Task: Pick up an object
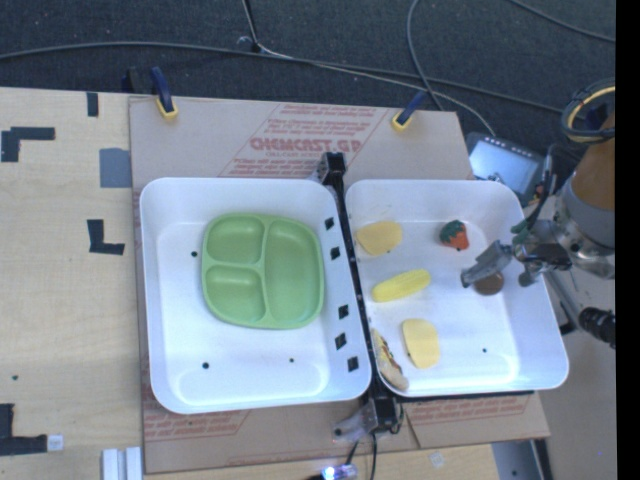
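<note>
Camera view places a small brown object [488, 285] on the floor of the right bin [500, 363], directly under the fingers [497, 267] and partly hidden by them. Its shape and long axis cannot be read. The two fingers are spread apart, one tip to the object's left and one to its right, with nothing gripped between them. Judgement: the object is the nearest candidate, and a short descent followed by closure is what the pick calls for.

Left of the fingers lies a yellow corn-like piece [401, 286], long axis running roughly toward them. Just beyond the fingers sits a red-and-green item [455, 234]. The bin floor is smooth, white and flat. The bin's right wall stands close to the fingers, limiting room on that side. A green divided plate [265, 271] occupies the left bin [170, 368], well apart.
</note>
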`<state>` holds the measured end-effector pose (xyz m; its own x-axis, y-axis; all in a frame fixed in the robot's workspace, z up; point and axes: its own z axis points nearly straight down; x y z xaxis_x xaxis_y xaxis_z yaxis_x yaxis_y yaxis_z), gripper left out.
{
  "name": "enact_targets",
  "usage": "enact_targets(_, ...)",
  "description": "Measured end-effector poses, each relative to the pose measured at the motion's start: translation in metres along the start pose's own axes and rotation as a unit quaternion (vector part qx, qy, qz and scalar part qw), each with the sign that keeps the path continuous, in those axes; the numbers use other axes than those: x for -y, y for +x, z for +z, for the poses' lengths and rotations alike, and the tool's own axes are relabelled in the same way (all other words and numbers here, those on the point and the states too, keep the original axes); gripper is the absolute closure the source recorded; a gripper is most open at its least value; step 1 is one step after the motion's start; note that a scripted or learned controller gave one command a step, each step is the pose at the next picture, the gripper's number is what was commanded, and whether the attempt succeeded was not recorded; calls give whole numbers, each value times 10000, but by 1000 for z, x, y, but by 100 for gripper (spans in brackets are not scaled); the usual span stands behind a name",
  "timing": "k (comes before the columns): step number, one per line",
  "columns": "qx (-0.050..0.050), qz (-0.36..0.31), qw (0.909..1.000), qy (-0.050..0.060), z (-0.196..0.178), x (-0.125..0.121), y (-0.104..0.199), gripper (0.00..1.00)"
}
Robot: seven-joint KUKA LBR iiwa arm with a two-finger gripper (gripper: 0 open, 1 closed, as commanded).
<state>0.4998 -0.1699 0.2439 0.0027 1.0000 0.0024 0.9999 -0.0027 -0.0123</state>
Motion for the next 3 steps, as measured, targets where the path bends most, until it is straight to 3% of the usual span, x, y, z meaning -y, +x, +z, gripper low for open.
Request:
enact_targets(1, 13, -19, 10000, -56, -6, -2, 0, 0)
enact_targets(3, 9, -17, 10000, -41, 91, 5, -2, 0)
